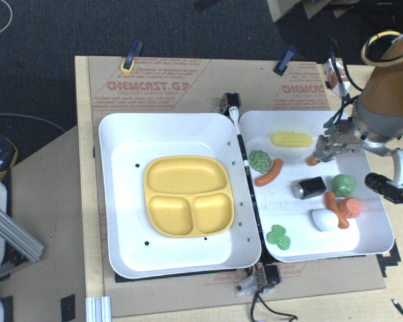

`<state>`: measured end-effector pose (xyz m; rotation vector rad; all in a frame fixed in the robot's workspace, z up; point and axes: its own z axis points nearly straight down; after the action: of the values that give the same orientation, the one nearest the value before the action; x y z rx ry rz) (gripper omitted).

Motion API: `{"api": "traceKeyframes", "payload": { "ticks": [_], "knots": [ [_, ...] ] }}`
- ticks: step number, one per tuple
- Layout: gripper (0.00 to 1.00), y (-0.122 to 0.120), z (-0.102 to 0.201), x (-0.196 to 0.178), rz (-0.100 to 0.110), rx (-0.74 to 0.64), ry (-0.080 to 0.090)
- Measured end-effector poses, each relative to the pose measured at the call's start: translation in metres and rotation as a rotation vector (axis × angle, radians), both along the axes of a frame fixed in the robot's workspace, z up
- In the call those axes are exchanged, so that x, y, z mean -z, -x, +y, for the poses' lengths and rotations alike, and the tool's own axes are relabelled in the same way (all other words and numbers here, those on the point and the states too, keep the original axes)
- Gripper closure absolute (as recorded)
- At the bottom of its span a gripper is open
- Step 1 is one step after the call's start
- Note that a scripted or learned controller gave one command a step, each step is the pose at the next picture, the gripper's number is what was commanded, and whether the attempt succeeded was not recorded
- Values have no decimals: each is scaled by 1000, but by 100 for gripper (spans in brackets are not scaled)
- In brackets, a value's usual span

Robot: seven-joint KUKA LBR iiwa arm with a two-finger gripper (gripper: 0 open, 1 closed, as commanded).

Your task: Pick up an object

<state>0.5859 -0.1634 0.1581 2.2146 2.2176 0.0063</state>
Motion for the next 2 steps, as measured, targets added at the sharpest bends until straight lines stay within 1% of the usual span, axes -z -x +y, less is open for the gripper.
{"api": "traceKeyframes", "payload": {
  "ticks": [1,2],
  "knots": [
    [100,-10,6,-54,0,-1,0],
    [100,-11,6,-68,3,0,-1]
  ]
}}
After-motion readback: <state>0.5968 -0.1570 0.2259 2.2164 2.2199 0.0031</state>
